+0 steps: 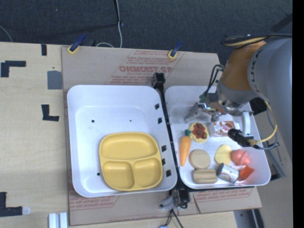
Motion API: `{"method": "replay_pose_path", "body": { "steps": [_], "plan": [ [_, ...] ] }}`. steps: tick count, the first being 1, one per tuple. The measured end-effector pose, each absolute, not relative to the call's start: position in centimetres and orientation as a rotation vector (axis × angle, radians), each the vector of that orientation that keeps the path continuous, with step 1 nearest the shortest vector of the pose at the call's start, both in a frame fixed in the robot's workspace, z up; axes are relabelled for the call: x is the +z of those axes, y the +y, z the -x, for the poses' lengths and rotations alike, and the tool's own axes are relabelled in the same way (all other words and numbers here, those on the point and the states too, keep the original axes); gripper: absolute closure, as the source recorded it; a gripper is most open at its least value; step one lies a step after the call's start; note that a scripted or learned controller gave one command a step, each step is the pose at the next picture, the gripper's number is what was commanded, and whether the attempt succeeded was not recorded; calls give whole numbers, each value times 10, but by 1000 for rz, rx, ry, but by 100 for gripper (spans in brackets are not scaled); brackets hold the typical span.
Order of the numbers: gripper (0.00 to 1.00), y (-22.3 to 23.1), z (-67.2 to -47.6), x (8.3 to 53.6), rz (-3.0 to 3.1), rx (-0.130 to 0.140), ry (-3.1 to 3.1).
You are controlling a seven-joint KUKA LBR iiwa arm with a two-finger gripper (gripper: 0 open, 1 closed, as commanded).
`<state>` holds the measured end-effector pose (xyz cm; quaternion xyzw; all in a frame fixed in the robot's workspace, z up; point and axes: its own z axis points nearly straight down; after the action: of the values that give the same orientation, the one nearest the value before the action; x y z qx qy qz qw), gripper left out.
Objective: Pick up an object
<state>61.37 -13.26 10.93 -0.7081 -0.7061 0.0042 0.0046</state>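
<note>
We see the hand (205,109) low in the right bin (183,95), just above the pizza slice (198,132) and carrot (184,149); whether it grips anything, we cannot tell.

Red printed lettering on the brown cardboard sheet (137,70) under the bins is too blurred to read.
</note>
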Motion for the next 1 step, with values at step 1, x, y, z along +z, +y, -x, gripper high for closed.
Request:
{"method": "replay_pose_path", "body": {
  "steps": [1],
  "plan": [
    [0,-97,-580,86,2225,-2,-2231]
  ]
}}
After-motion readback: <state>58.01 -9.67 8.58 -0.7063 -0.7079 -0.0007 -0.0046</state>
